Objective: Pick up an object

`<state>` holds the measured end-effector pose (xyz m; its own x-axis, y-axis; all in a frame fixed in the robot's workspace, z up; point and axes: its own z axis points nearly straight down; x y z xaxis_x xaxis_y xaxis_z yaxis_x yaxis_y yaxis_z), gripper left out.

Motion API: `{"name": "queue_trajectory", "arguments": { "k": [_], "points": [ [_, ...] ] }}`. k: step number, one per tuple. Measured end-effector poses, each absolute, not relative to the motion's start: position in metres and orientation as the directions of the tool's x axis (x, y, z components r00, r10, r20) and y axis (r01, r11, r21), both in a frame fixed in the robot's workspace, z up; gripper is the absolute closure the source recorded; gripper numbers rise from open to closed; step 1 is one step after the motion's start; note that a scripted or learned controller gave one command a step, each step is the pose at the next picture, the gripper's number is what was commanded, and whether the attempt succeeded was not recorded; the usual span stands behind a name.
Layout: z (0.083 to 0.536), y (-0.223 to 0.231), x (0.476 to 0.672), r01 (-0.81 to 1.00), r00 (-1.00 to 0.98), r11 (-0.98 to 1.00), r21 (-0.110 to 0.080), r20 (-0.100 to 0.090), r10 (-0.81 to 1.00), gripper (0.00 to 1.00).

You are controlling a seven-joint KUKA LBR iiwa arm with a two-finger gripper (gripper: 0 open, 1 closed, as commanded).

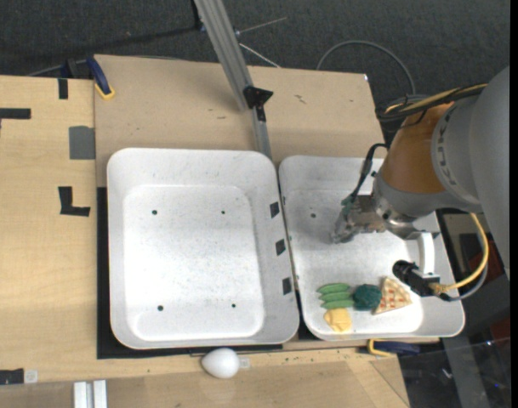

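My gripper (350,224) hangs low over the middle of the right bin (314,185), its dark fingers pointing down and left at the bin floor. Nothing shows between them. Along the bin's near edge lie a green pea pod (333,291), a dark green broccoli piece (366,296), a yellow corn piece (338,319) and a pizza slice (395,296). All of these rest below the gripper in the picture, well apart from it.
The left bin (131,177) stands beside the right one on the bench. A white egg-shaped object (220,363) lies on the bench in front of the left bin. A grey metal pole (229,45) slants in from the top toward the bins' shared edge.
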<state>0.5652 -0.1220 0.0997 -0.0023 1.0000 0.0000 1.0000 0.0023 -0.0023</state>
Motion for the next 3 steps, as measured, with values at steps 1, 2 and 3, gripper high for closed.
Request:
{"name": "queue_trajectory", "arguments": {
  "k": [1, 2, 3],
  "points": [
    [0.163, -0.122, 0.566, 1.000, -0.002, 0.002, 0.005, -0.001, 1.000, 1.00],
    [0.226, -0.125, 0.566, 1.000, -0.001, 0.001, 0.005, -0.001, 1.000, 1.00],
    [0.224, -0.124, 0.566, 1.000, -0.001, 0.001, -0.001, 0.000, 1.000, 1.00]
  ]
}}
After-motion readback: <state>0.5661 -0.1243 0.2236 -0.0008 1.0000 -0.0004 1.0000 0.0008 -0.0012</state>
